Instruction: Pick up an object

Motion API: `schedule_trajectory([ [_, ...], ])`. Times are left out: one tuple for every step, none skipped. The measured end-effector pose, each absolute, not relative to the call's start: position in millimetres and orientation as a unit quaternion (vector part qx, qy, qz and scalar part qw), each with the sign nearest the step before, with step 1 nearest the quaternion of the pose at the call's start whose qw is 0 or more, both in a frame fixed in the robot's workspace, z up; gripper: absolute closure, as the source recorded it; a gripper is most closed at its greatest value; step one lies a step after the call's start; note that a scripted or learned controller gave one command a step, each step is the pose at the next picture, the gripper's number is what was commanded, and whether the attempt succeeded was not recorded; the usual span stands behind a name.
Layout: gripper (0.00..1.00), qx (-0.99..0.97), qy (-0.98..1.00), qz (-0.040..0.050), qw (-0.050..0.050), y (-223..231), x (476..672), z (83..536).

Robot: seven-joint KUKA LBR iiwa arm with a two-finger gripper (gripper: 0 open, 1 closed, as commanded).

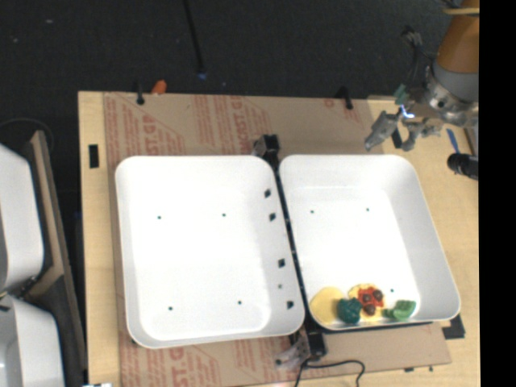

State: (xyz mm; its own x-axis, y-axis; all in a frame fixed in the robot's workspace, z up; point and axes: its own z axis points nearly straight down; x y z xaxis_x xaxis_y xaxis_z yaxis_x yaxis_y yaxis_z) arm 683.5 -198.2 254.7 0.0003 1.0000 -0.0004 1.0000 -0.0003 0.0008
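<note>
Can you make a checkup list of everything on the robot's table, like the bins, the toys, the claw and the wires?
Surface: brown board bearing two white bins side by side, left bin and right bin.
Job's things: small pile in the right bin's near corner: pale yellow piece, teal piece, red piece, green piece.
Clutter: nothing seen.
Gripper: gripper above the right bin's far right corner, holding nothing.
Cables: black cable at the board's near edge.
Surroundings: dark floor; white containers at left.

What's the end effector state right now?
End effector: open, holding nothing, above the far rim of the right bin, away from the objects at its near edge.
</note>
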Motion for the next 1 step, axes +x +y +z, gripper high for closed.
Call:
schedule_trajectory([
  [0.00,0.706,0.708,0.0001,0.000,-157.0,660.0,239.2],
])
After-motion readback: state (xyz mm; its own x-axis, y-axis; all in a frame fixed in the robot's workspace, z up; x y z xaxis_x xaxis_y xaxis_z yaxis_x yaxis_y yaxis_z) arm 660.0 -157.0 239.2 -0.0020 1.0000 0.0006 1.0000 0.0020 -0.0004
